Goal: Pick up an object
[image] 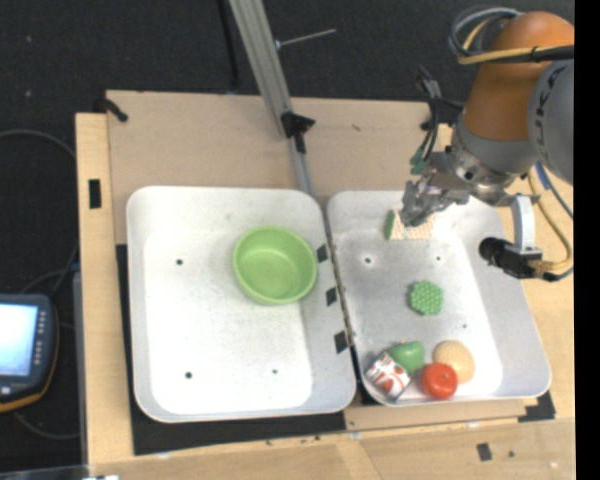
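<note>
From above, the gripper (416, 211) is hovering over a tan block (408, 227) at the right bin's (500, 298) far edge, jaw state impossible to tell; a green ball (426, 297), tomato (439, 380) and can (387, 375) are lying nearer, a green bowl (274, 264) sitting in the left bin (180, 308).

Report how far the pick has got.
Done: the arm has reached the far end of the right bin, with the pincer low over a small tan and green block. In hand: nothing visibly lifted; the grip is too small to judge. Left: the lift itself. The green ball, the tomato and the green bowl lie untouched.
</note>
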Available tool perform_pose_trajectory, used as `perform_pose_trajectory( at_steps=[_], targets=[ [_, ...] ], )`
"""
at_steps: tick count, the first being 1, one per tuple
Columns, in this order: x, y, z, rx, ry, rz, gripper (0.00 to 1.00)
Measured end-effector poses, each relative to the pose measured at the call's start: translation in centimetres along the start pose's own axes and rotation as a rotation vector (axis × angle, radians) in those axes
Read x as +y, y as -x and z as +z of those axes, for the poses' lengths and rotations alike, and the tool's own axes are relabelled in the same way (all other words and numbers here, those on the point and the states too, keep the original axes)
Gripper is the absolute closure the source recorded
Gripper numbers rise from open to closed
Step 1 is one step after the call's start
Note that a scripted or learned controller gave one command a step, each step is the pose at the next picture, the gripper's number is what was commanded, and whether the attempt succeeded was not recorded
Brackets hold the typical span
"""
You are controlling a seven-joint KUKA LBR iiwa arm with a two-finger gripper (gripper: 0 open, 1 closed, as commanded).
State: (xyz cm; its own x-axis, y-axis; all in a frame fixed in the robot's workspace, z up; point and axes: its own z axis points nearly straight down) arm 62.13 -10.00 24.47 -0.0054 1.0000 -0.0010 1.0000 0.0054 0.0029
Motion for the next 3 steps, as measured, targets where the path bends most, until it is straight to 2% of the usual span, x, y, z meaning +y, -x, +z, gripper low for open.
perform_pose_trajectory(
  at_steps=[1, 2, 3],
  targets=[
    [1.6, -5.2, -1.0, 0.002, 0.000, -0.002, 1.00],
    [3.6, -9.8, 0.2, 0.001, -0.001, 0.000, 1.00],
    [4.3, -15.3, -0.6, 0.002, 0.000, -0.002, 1.00]
  ],
)
